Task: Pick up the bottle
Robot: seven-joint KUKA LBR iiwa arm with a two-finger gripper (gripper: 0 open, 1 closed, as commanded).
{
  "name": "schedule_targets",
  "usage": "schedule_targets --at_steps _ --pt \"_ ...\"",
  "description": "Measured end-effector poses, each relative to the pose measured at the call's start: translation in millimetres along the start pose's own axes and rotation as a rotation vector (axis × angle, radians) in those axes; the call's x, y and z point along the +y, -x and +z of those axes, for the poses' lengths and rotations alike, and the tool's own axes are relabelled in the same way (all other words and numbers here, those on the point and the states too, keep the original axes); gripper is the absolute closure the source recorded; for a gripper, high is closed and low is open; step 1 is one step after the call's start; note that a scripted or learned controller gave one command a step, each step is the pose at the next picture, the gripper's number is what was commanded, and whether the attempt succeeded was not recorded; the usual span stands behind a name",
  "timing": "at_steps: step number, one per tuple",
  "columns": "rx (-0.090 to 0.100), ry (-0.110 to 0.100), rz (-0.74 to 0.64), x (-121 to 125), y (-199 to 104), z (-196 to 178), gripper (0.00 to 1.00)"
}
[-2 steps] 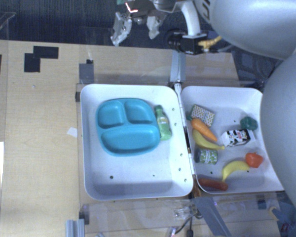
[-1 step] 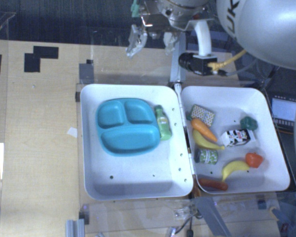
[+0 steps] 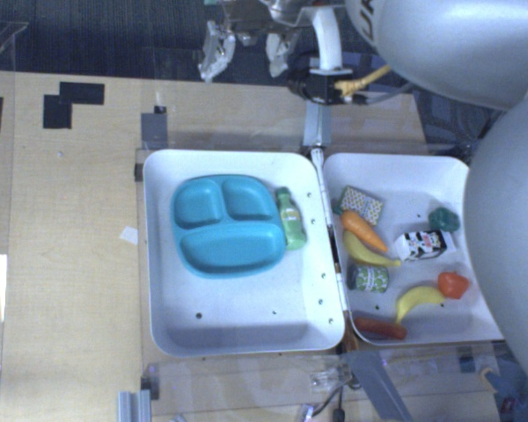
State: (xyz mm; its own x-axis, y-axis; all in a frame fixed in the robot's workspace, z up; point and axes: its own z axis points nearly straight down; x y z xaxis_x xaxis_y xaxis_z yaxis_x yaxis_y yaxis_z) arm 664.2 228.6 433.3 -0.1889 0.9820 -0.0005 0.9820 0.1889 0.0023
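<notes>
While the hand (image 3: 246,53) hangs splayed and unladen above the bins, green bottle (image 3: 289,219) well below, touching blue tray (image 3: 224,227)

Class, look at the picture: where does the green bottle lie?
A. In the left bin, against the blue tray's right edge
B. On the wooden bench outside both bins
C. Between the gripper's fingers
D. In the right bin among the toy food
A: the green bottle lies in the left bin, against the right edge of the blue tray.
</notes>
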Motion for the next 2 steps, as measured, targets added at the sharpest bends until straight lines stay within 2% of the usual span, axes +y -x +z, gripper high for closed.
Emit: schedule_targets --at_steps 2 --pt "0.001 0.001 0.162 5.9 -0.6 -1.0 1.0"
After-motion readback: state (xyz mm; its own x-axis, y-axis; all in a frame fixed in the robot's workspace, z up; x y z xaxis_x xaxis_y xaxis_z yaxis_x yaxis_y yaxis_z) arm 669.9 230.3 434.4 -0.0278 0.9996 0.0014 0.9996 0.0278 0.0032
